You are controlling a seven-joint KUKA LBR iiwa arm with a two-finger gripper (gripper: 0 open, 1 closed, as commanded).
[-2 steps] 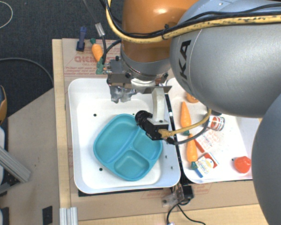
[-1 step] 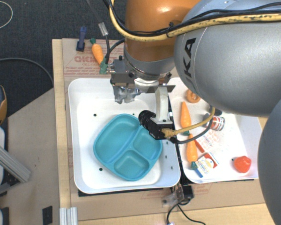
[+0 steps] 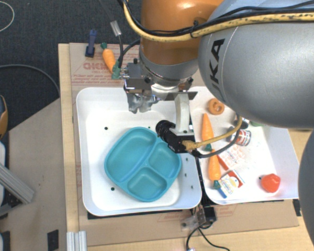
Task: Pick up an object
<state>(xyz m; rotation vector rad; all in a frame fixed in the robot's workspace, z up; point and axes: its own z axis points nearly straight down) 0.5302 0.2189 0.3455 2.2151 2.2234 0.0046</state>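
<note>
**Blue tray sits in the left bin, arm above it**

Blue and divided into compartments, the plastic tray (image 3: 142, 163) lies flat in the left bin (image 3: 89, 140), towards its front. On the bench behind that bin I see a toy carrot (image 3: 109, 59). From my seat the gripper (image 3: 142, 101) hangs over the bin's back part, just behind the tray; I cannot tell how it stands. Across the shared wall, the right bin (image 3: 288, 161) holds an orange ring-shaped piece (image 3: 216, 106), two carrots (image 3: 206, 128) lying lengthwise, a small can (image 3: 243, 137), some printed packets (image 3: 230, 181) and an orange-red lump (image 3: 270, 182).
</note>
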